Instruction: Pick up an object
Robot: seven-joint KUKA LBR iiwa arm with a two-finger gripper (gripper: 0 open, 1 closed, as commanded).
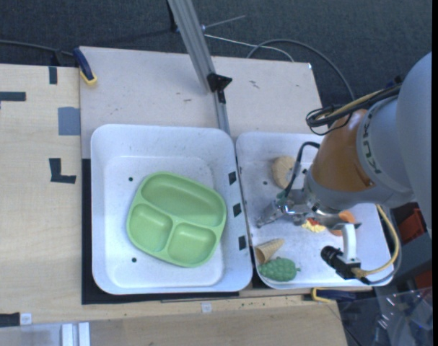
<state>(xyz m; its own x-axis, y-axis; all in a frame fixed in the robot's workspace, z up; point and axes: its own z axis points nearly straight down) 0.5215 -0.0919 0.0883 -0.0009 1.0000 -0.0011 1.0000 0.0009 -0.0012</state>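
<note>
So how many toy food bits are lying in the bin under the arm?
4, maybe more hidden under the arm: a tan bun at the far side, a cone and green piece near the front, a yellow-orange piece beside the wrist.

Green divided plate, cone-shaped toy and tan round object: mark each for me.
Green divided plate [177, 219], camera view, on its central ridge.
Cone-shaped toy [269, 249], camera view, on the middle of its body.
Tan round object [282, 170], camera view, on its top surface.

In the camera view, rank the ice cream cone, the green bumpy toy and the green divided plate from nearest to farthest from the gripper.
From the gripper:
1. Ice cream cone, just below it in the right bin.
2. Green bumpy toy, lower, at that bin's front edge.
3. Green divided plate, in the left bin.
</note>
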